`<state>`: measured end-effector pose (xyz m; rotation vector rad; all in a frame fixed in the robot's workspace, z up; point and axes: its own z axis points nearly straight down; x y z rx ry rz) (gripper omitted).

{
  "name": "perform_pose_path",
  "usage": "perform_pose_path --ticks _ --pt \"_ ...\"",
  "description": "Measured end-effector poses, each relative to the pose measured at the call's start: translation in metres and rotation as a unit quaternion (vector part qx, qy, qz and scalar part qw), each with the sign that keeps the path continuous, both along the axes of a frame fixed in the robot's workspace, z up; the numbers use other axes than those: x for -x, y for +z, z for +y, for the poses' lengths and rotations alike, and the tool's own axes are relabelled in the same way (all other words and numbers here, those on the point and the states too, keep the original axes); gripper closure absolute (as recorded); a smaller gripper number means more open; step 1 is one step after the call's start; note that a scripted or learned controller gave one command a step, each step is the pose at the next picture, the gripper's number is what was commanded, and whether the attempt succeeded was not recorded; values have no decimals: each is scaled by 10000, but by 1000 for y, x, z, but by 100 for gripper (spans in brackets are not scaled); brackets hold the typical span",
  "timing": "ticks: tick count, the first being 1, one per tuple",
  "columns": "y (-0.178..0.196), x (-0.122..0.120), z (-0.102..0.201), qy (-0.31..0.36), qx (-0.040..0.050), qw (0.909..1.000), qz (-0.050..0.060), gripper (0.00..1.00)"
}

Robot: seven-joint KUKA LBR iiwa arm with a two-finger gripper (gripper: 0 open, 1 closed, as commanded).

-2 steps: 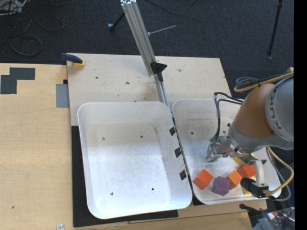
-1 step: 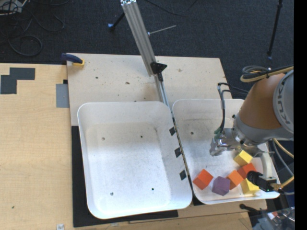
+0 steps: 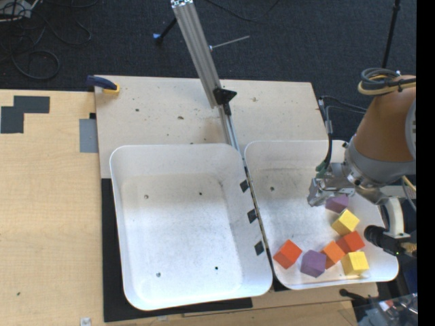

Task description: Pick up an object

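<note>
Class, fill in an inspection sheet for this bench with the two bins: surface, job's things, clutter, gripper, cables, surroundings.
Surface: pale speckled bench top bearing left white bin and right white bin.
Job's things: small foam blocks in the right bin's near corner: orange block, purple block, yellow block, others clustered beside them.
Clutter: blue-and-yellow clamp at the bench's far left corner.
Gripper: gripper low over the right bin, beside a purple block.
Cables: black cables on the floor.
Surroundings: slanted aluminium bar, dark carpet.
</note>
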<state>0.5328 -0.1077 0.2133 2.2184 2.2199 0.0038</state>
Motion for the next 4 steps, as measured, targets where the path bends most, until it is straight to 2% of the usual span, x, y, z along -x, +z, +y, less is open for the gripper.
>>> perform_pose_path --ticks 1,4 --pt "42 -1 -2 2 -1 10000 8 100" --pt "45 -3 152 21 -12 10000 38 100"
